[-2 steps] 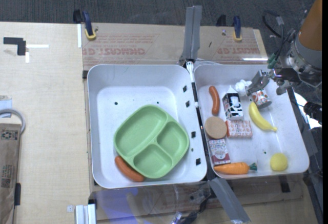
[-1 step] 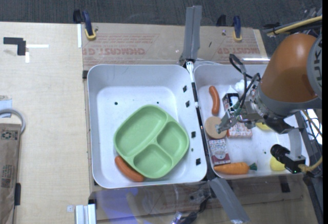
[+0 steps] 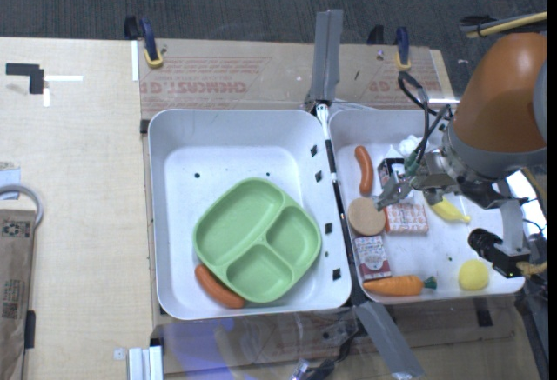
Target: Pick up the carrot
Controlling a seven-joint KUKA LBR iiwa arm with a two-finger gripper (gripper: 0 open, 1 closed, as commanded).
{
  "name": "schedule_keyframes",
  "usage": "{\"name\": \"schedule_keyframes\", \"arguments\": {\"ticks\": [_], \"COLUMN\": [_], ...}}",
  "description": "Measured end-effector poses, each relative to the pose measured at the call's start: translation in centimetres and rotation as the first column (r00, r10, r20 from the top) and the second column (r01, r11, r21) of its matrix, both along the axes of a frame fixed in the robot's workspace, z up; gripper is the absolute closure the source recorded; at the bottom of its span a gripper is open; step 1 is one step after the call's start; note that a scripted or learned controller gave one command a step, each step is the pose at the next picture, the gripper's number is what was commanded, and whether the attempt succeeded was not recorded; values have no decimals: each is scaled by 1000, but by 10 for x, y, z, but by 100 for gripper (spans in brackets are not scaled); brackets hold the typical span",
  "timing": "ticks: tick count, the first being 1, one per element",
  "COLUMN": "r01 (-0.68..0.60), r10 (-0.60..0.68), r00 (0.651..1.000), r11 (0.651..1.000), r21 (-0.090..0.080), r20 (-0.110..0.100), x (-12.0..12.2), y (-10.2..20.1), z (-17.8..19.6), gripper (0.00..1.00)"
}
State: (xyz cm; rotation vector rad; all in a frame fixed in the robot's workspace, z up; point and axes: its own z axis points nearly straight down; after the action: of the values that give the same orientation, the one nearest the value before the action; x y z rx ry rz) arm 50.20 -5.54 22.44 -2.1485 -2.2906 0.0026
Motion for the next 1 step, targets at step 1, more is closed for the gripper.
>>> {"name": "schedule_keyframes", "arguments": {"ticks": [1], "r01": [21], "r10": [-21], "r00": [1000], "r11": [1000], "r21": [0], "r20": [-3], "x": [-25], "y": [23], "z": [-34], "gripper": [0]}}
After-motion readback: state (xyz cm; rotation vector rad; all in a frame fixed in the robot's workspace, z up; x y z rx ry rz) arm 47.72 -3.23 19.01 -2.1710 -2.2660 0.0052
